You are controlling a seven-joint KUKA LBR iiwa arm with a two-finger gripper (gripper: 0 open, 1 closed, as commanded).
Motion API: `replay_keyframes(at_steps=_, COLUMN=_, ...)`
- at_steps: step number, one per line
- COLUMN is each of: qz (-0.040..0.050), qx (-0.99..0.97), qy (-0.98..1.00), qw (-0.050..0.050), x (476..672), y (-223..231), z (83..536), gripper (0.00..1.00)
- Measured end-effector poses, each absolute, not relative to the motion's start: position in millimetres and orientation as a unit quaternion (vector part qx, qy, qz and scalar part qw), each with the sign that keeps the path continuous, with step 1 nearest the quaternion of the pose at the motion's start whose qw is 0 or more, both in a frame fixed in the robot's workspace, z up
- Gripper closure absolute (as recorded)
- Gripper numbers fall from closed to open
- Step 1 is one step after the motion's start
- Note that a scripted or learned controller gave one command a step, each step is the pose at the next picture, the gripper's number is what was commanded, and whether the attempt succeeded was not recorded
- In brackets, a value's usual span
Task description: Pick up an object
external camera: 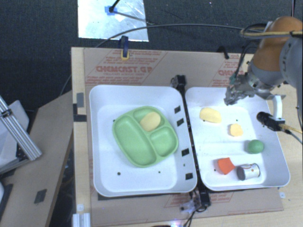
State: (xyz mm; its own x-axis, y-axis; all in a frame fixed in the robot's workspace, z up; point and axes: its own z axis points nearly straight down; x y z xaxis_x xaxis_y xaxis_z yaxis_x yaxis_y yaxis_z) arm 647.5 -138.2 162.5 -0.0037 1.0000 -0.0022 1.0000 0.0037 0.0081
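even overhead light, slightly soft, faint shadows.

Place: robot lab.
Signs: arm (277, 51) over two white bins (106, 183) on a board (142, 65), loose cables (189, 27), black cloth backdrop (38, 22).

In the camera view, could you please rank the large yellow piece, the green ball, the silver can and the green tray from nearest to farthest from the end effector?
From the end effector:
1. Large yellow piece, right bin, upper left.
2. Green ball, right bin, right side.
3. Silver can, right bin, near edge.
4. Green tray, left bin.
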Motion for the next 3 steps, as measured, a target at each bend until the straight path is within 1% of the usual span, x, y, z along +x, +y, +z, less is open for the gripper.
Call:
replay_keyframes(at_steps=1, qz=0.0018, qx=0.707, qy=0.707, qw=0.003, x=639.4, y=-140.9, z=220.2, gripper=1.0)
replay_keyframes(at_steps=2, qz=0.0019, qx=0.705, qy=0.709, qw=0.003, x=640.8, y=-141.0, z=269.7, gripper=1.0)
replay_keyframes(at_steps=3, qz=0.0006, qx=0.704, qy=0.71, qw=0.0, x=636.9, y=-96.0, z=256.6, gripper=1.0)
